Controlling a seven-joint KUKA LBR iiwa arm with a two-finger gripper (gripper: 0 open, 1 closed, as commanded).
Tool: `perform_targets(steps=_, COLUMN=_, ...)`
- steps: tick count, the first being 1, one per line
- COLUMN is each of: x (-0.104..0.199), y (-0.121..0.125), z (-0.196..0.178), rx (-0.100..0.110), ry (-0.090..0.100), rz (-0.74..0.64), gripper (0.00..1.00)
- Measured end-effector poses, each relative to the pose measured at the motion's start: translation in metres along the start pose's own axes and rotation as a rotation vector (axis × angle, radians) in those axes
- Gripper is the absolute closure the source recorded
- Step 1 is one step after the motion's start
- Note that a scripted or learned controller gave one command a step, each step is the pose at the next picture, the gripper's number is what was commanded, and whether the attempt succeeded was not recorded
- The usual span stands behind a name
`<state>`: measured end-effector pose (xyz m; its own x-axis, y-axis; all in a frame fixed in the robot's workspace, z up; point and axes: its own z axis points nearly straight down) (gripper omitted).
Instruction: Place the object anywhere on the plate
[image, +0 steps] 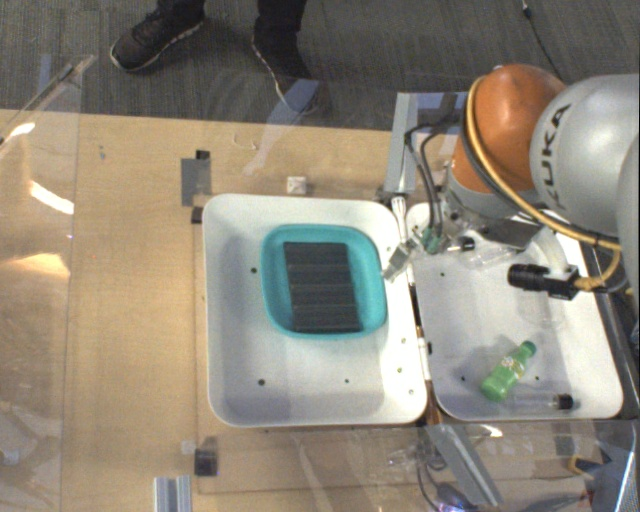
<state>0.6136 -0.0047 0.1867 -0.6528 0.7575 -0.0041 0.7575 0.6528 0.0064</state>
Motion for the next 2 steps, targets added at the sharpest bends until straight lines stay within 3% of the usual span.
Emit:
perform_targets(steps=1, x=-0.048, y=0.029, z=-0.036, rx=0.000, ry=-0.002, rz=-0.004, gripper=0.00)
perform_targets(steps=2, x=-0.002, y=0.015, z=-0.047, rx=-0.001, ry=-0.001, rz=-0.026, gripper=0.00)
